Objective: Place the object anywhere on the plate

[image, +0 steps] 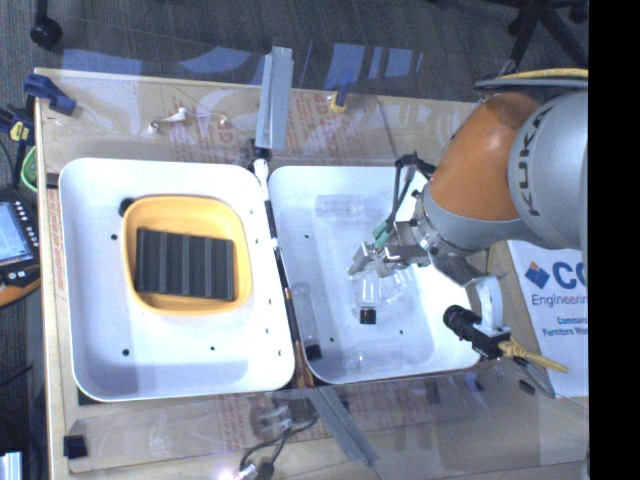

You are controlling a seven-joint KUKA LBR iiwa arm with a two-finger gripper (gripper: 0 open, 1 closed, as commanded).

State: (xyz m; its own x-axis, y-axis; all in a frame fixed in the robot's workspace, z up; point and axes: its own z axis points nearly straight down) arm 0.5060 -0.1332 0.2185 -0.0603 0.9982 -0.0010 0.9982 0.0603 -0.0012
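Two shallow white bins sit side by side on the bench. Left bin (90, 358) contains a yellow plate (185, 253) with rounded corners, lying flat toward the bin's upper middle; a dark ribbed rectangular insert (186, 264) covers the plate's centre. Right bin (310, 208) contains a small black object (367, 316), resting on the bin floor near the middle, well apart from the plate and separated from it by the two adjoining bin walls. A clear, transparent item (338, 206) lies faintly visible near the right bin's upper part; its shape cannot be made out.

Arm (510, 168), grey with an orange band, reaches in from the right and stands over the right bin. Gripper (378, 264) hangs just above and slightly beyond the black object. Whether its jaws are parted or closed cannot be told from this angle, and nothing is visibly held between them. Black object is not on the plate.

A printed sheet (550, 298) lies on the bench at right.
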